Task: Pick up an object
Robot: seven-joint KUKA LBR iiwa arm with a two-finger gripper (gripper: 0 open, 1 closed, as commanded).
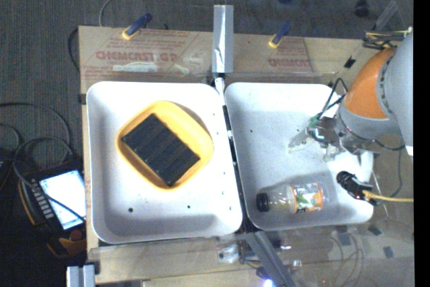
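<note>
A clear plastic bottle [292,199] with a dark cap and an orange-green label lies on its side near the front wall of the right bin [269,111]. In the left bin [107,212] a yellow dish [197,126] holds a black ribbed slab [161,149]. My gripper [314,144] hangs over the right side of the right bin, a little behind and to the right of the bottle. It is open, with nothing between its fingers. The grey arm with its orange band [369,87] comes in from the right.
A metal divider [222,44] runs back from the seam between the two bins. Two blue-and-yellow clamps [136,25] hold the cardboard sheet at the back. Yellow and black cables [366,193] trail by the right bin's front right corner.
</note>
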